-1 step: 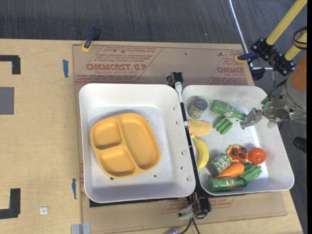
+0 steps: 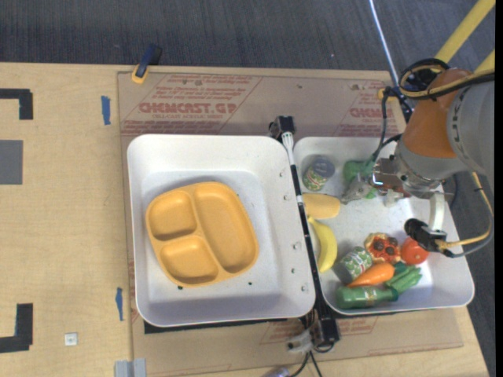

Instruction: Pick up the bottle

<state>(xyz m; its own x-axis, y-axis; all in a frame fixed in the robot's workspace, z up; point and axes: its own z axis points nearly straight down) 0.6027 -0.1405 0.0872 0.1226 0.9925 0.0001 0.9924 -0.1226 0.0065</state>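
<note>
Right bin [image 2: 460, 289] holds the clutter. Bottle [image 2: 317, 172] lies at the bin's upper left, near the divider, label showing green and yellow. Gripper [image 2: 368, 181] low over the bin's upper middle, just beside a green item [image 2: 357, 171]; whether it is spread or pressed together, cannot tell. Banana [image 2: 324, 244], carrot [image 2: 369, 274] and tomato [image 2: 414, 251] lie lower down. Left bin [image 2: 141, 210] carries a yellow divided plate [image 2: 203, 232].
</note>
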